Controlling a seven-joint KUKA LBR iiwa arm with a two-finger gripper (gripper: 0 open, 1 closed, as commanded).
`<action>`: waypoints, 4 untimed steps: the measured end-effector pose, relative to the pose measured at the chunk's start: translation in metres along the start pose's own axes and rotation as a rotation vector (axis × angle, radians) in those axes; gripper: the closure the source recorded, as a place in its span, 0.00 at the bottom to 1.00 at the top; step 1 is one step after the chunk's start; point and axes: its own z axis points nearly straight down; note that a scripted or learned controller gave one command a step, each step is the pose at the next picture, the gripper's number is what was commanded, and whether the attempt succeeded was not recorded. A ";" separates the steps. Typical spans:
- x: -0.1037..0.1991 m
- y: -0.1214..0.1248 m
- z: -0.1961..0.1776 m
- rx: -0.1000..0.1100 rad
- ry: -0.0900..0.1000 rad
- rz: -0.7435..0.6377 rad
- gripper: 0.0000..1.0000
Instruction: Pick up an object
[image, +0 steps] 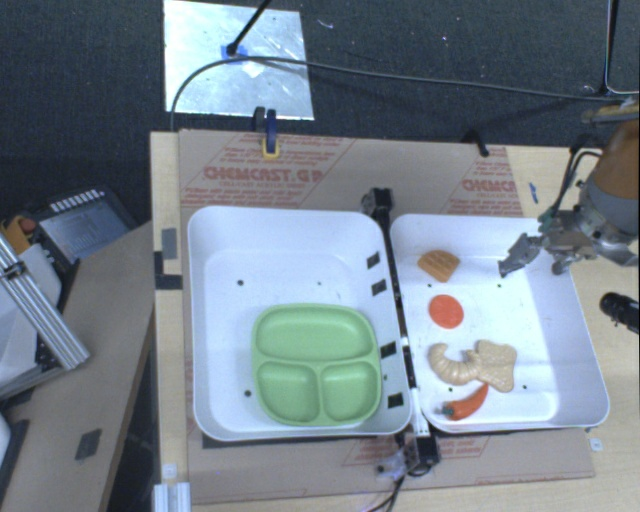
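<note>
The right bin (575, 345) holds several small items: a tan waffle-like piece (438, 264), an orange-red disc (447, 311), a curved beige piece (455, 364), a lumpy beige piece (498, 363) touching it, and a red chili-shaped piece (468, 403) near the front wall. My gripper (537, 257) hovers over the bin's far right part, to the right of the tan piece and apart from it. Its two dark fingers stand spread, so it is open, with nothing between them.
The left bin (215, 300) contains a green divided plate (315, 362) at its front. A black divider with clips (390, 300) runs between the bins. The arm's wrist (610, 200) leans in from the right edge. Cables cross behind the bins.
</note>
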 end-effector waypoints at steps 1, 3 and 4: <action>0.001 0.003 -0.008 -0.013 -0.002 -0.003 0.00; 0.017 -0.001 0.103 -0.010 -0.002 -0.003 0.00; 0.017 0.000 0.119 -0.014 -0.002 -0.002 0.00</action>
